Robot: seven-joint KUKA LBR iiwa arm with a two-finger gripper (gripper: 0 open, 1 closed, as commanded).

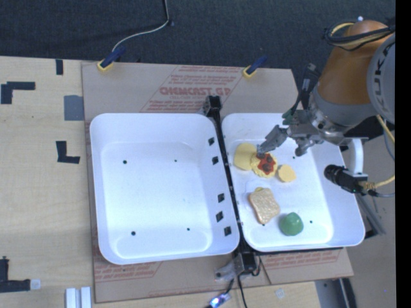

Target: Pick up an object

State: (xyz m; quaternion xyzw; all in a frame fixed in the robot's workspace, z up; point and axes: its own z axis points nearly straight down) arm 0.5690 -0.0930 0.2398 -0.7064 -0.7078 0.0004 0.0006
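One spread-fingered gripper (282, 144) hovers right of centre: lower it squarely over the small red-and-yellow toy (265, 165) before you close.

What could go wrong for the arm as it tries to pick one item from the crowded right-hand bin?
1. The gripper hangs spread over a tight cluster: the red piece lies against the yellow piece, with a small yellow round beside it. Closing here may catch two items or push one aside.
2. These items look small and low, so the fingers might slip off or close on nothing.
3. The toast slice and green ball lie nearby; a sweep could knock them.
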